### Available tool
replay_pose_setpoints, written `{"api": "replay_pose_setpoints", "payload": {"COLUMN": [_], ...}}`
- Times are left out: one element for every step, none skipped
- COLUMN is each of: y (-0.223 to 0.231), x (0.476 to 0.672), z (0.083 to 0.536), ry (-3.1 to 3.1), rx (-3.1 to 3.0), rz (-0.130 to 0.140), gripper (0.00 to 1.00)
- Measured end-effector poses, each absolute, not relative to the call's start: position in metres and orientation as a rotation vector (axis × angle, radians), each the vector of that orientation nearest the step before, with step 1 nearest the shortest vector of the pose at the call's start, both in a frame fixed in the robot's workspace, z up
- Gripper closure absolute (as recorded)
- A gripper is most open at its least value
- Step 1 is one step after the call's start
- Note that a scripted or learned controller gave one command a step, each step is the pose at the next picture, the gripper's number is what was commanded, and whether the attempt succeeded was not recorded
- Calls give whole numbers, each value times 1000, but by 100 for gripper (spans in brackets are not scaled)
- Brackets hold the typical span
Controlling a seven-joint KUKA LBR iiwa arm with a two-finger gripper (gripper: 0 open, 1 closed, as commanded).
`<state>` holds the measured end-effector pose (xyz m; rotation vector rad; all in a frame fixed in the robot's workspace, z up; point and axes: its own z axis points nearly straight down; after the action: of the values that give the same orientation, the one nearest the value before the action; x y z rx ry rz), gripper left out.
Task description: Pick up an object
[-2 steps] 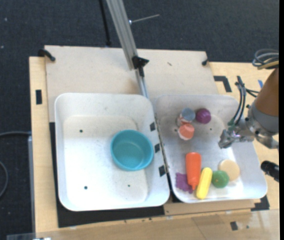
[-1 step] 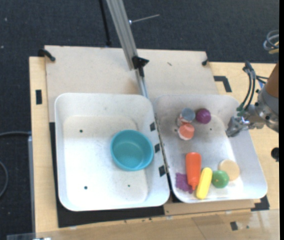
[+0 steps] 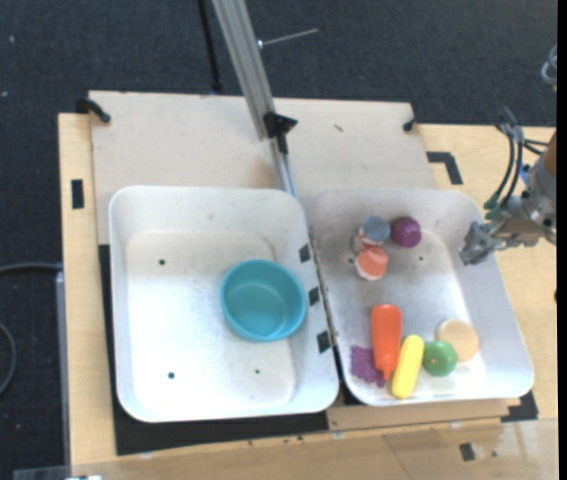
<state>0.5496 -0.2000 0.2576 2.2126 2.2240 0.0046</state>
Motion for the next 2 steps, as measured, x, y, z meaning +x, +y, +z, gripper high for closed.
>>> {"api": "replay_pose_setpoints", "payload": {"y": [-146,-93], "x": [565,573], "z": [246,237], "ry": [2228,2228], "rx": [2214,2214], "rz": [1,1], "gripper": [100,100]}}
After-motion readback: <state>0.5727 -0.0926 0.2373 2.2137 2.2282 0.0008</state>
